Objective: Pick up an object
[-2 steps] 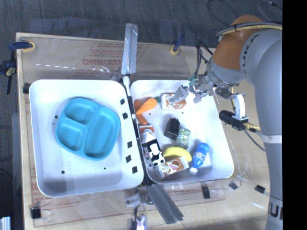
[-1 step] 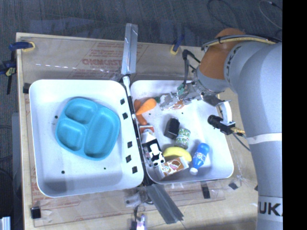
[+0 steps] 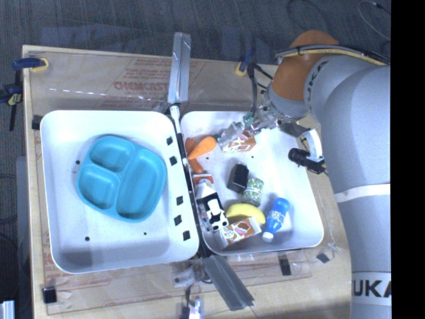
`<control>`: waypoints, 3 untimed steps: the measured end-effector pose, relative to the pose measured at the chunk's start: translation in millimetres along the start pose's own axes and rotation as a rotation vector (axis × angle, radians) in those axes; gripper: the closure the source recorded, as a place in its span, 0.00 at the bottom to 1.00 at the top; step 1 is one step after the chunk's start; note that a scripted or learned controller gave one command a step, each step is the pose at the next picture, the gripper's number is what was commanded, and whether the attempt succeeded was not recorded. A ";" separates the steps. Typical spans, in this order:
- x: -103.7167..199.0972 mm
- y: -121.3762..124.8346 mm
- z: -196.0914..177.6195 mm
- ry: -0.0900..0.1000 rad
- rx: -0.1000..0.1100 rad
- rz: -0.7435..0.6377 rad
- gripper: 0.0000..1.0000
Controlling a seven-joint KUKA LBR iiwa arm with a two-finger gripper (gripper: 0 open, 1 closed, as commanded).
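Camera view shows the gripper (image 3: 255, 121) low in the right bin (image 3: 302, 198), at its far edge, touching or nearly touching a snack packet (image 3: 238, 139). I cannot tell whether the jaws are wide, narrow or closed on anything; the wrist hides them. So nothing can be called held.

Taking the packet as the landmark: a carrot (image 3: 201, 146) lies just beside it toward the divider, a black box (image 3: 238, 177) sits near it on the side closer to the camera, and a small can (image 3: 254, 190) is just past that box. A banana (image 3: 245, 212), a blue bottle (image 3: 277, 218), a cow-print carton (image 3: 212, 210) and a second packet (image 3: 242, 229) lie well apart from it along the near wall.

Risks, as I judge them: the packet looks crinkled and lies flat, so the gripper may slide over it or pinch only a corner and drop it on lifting. It is close to the bin's far wall, which could block one side of the grasp. A push could also shove it into the carrot.

The arm (image 3: 345, 131) comes in from the packet's right, elbow high, wrist bent down steeply toward the bin. Left bin (image 3: 60, 244) holds a blue tray (image 3: 123, 177), well apart from the packet.
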State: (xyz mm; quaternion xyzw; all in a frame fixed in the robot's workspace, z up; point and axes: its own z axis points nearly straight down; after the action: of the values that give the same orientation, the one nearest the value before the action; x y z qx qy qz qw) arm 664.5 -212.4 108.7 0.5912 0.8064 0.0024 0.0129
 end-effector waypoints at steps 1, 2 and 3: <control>2.1 4.5 -15.3 0.002 -0.006 -0.007 1.00; 2.4 4.4 -14.7 0.003 -0.005 -0.008 0.00; 14.0 -30.6 -3.4 -0.007 -0.015 -0.086 0.00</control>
State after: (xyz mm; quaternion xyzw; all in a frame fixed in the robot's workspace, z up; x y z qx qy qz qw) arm 631.0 -208.3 111.2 0.5558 0.8311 0.0058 0.0204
